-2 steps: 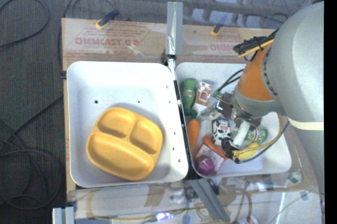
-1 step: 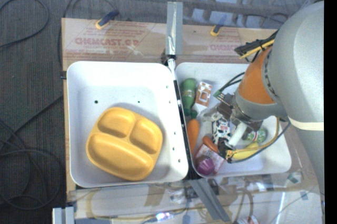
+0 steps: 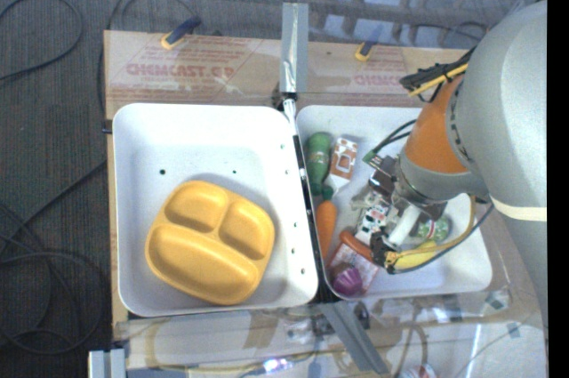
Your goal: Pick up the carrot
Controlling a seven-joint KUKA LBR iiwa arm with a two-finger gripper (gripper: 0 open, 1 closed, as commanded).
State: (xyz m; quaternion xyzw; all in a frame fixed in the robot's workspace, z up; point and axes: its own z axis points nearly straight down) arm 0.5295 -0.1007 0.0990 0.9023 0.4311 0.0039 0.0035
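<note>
1. one carrot (image 3: pixel 325 226) lies by the right bin's (image 3: pixel 462 278) left wall.
2. one claw (image 3: pixel 384 236) hovers just beside it; grip state: cannot tell.
3. one yellow tray (image 3: pixel 211 240) sits in the left bin (image 3: pixel 151 132).

cam: one, fixed overhead | slanted down | frames both bins (image 3: pixel 124 189)

Faint red print on the cardboard (image 3: pixel 200 74) behind the bins reads roughly "CHEMCAST"; the rest is unclear. Packet (image 3: pixel 343 156) labels are too small to read.
</note>
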